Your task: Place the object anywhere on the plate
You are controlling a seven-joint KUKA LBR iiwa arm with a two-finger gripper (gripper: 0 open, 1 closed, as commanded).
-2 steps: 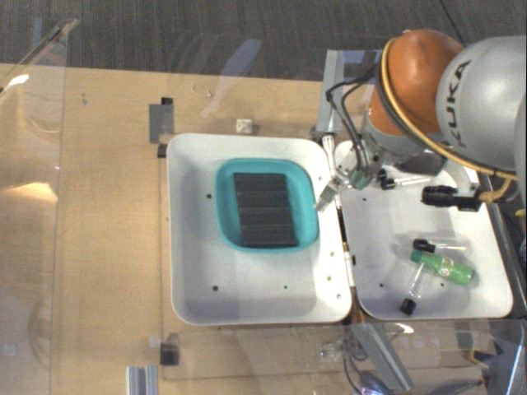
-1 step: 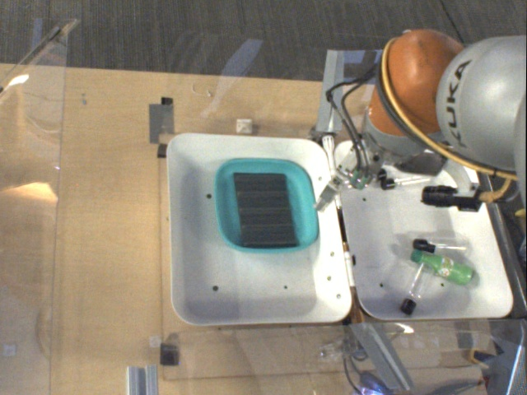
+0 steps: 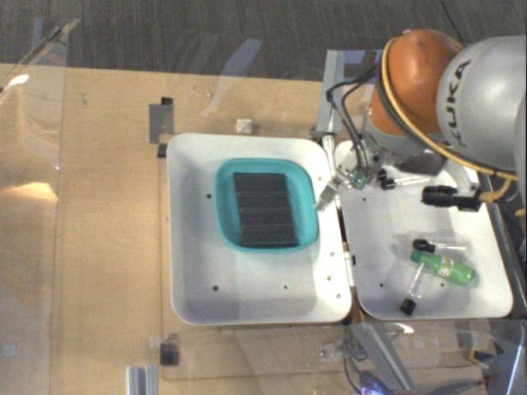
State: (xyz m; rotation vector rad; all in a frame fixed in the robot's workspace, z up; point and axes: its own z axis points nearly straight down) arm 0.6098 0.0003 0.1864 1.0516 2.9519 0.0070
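**Small, round and likely slippery: the object waits in the right bin**

The arm [image 3: 486, 105] looms closest to the lens, its orange band bulging over the far right corner of the bench [image 3: 90, 220].

The likeliest object is the green tube [image 3: 451, 271], lying on its side towards the near end of the right bin [image 3: 494, 307]. A clear tube [image 3: 414, 286] with black ends lies touching or just beside it, and I cannot tell whether the two are joined. Both look like light, stiff plastic: smooth, round and apt to roll or squirt out of a pinch. The safest hold is probably across the green tube's middle, square to its length, coming down from above so the clear tube is not nudged.

The gripper [image 3: 339, 184] hangs well apart from the tube, over the seam where the bins meet, near the plate's right rim. Whether it is released or clenched cannot be told, and nothing shows in its grasp.

The teal plate [image 3: 306, 189] sits in the left bin [image 3: 247, 307], towards its far side, with a dark ribbed mat [image 3: 263, 211] covering its middle. The ribs may help stop a round thing rolling off.
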